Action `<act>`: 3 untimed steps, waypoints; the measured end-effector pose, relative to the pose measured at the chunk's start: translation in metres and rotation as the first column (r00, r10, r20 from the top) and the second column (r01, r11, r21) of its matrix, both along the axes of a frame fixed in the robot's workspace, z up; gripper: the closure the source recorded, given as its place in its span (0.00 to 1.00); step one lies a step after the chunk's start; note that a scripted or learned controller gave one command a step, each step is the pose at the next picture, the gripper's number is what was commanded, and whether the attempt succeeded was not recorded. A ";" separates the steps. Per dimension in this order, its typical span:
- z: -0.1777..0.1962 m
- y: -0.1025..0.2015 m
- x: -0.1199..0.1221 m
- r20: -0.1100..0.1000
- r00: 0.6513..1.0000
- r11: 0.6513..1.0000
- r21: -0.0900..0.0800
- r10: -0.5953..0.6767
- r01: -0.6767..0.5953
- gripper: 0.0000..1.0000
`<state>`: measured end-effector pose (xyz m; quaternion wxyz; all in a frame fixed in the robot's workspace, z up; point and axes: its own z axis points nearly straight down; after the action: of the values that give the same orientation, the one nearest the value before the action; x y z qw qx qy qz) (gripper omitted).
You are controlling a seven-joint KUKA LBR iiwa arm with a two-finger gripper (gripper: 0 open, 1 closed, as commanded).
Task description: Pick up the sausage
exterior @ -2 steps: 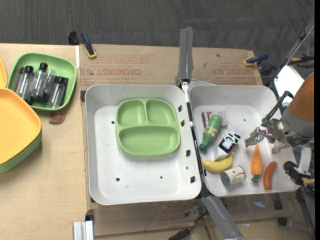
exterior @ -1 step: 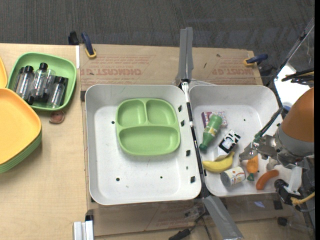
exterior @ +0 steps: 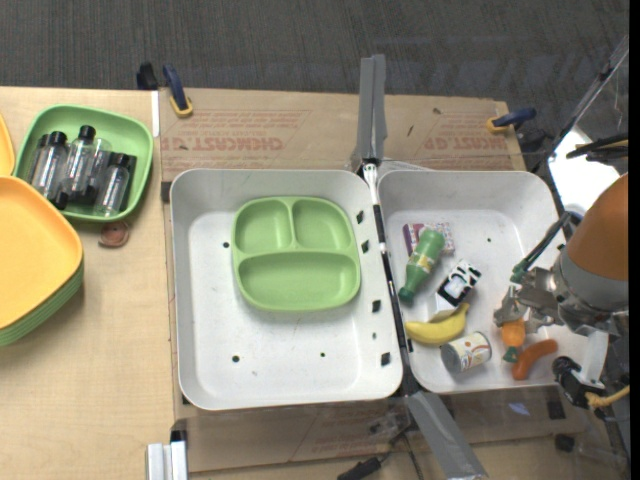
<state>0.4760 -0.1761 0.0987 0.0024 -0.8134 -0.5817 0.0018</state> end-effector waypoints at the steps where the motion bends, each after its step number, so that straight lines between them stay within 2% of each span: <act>1: -0.008 -0.013 0.038 0.004 0.983 0.983 -0.002 0.182 -0.182 1.00; 2: -0.008 -0.002 0.036 0.002 0.942 0.942 0.000 0.336 -0.336 1.00; 3: -0.008 0.012 0.001 0.004 0.886 0.886 0.001 0.465 -0.465 1.00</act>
<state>0.4767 -0.1643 0.0907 0.0016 -0.6506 -0.7594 0.0006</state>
